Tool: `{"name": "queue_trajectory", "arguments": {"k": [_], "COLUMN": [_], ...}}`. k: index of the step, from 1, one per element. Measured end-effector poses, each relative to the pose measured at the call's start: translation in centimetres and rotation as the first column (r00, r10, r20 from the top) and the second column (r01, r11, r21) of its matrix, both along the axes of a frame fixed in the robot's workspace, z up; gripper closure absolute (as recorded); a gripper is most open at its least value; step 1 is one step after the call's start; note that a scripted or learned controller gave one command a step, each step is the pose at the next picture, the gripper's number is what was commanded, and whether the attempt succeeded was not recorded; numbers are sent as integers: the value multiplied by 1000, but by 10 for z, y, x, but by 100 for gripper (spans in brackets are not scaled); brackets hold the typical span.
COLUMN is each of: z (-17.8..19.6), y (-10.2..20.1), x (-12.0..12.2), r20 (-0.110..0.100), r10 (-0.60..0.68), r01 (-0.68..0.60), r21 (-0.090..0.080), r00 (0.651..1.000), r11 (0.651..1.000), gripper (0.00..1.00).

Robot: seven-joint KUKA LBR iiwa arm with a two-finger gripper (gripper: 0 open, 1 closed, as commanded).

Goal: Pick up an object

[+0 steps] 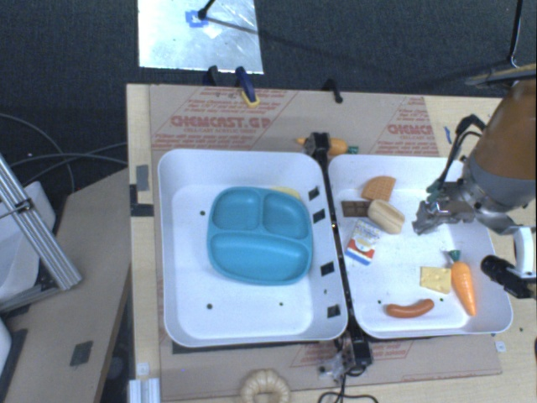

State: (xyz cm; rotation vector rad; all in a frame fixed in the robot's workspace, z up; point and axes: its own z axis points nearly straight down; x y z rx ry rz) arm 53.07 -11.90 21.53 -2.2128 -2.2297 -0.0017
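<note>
Two shallow white bins: the right bin [502, 313] carries a red sausage [409, 309] and orange carrot [463, 286] by its near edge, a tan bread roll [386, 217] farther back. The gripper [432, 215] hovers just right of the roll; finger opening cannot be determined. The left bin [180, 250] holds a blue divided plate [258, 234].

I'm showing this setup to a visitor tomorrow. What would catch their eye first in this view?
Probably the blue divided plate, alone in the left bin. Next, the toy food scattered over the right bin: an orange carrot and a sausage near its front, a bread roll farther back. The grey arm's tool hangs over that bin, just right of the roll.
</note>
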Motion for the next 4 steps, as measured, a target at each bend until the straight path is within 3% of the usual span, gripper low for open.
{"name": "queue_trajectory", "arguments": {"k": [2, 3, 4], "z": [3, 8, 18], "y": [105, 147, 145], "x": [-24, -12, -22], "r20": [0, 1, 1], "r10": [3, 2, -2], "r01": [-3, -2, 2], "r21": [2, 1, 0], "r00": [1000, 1000, 1000], "r11": [1000, 1000, 1000], "gripper": [100, 100, 100]}}
